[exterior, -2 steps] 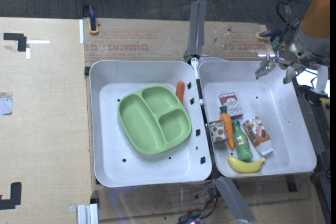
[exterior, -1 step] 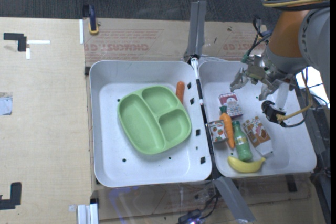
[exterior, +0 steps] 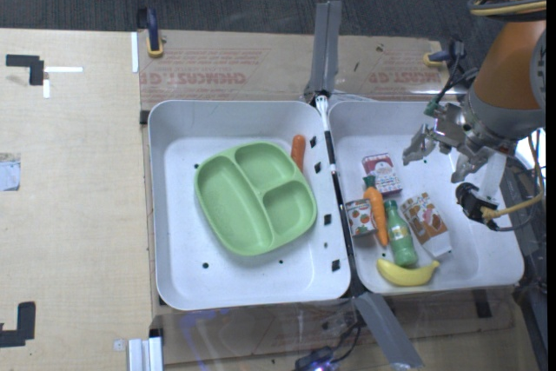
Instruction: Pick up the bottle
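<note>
Green bottle (exterior: 401,236) lying in the right bin (exterior: 495,274), cap end toward the far wall, base end touching the banana (exterior: 407,273). Just left of the bottle, touching or nearly so: an orange carrot (exterior: 376,213), with a small red-brown carton (exterior: 359,217) beyond it. Just right of the bottle: a printed snack box (exterior: 426,220). Beyond the bottle's cap: a red-and-white carton (exterior: 380,172). Well left of the bottle, in the left bin (exterior: 165,213): a green divided plate (exterior: 254,198) and a second orange piece (exterior: 298,152) at its far edge.

Gripper (exterior: 450,149) up and right of the bottle, above the bin floor, well apart from it; nothing between the fingers. Jaw state not determinable (metal parts and cabling merge at this slant).

Step in hand, by judgement: approach, no grasp yet. Next move calls for travel down-left to above the bottle, jaws aligned across its narrow body, then descent between carrot and snack box without nudging either.

Wrist partly cut off at the frame edge; bottle label unreadable.
</note>
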Controlling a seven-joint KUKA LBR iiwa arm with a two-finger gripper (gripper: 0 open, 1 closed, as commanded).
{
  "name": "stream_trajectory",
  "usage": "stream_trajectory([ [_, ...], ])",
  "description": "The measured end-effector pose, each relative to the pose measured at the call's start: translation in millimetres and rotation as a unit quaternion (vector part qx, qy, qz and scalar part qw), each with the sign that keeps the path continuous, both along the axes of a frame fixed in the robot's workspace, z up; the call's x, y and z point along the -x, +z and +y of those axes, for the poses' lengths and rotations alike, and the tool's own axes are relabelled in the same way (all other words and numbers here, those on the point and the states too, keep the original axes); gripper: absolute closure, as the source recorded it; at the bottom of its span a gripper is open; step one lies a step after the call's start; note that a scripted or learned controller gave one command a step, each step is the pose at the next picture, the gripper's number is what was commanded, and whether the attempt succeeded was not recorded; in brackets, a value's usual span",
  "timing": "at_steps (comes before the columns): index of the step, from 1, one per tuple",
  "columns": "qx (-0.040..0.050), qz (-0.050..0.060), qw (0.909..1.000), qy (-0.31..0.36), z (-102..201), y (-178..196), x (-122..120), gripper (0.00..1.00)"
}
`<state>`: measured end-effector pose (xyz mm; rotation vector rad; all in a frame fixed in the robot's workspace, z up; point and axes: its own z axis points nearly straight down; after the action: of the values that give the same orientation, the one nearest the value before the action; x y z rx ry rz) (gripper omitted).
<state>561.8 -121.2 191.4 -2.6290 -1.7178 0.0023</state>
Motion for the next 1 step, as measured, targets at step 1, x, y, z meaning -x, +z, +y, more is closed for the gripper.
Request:
stream_trajectory([
  [1, 0.0, 0.0, 0.9994, -0.034, 30.2, 2.3, 23.2, 0.0],
])
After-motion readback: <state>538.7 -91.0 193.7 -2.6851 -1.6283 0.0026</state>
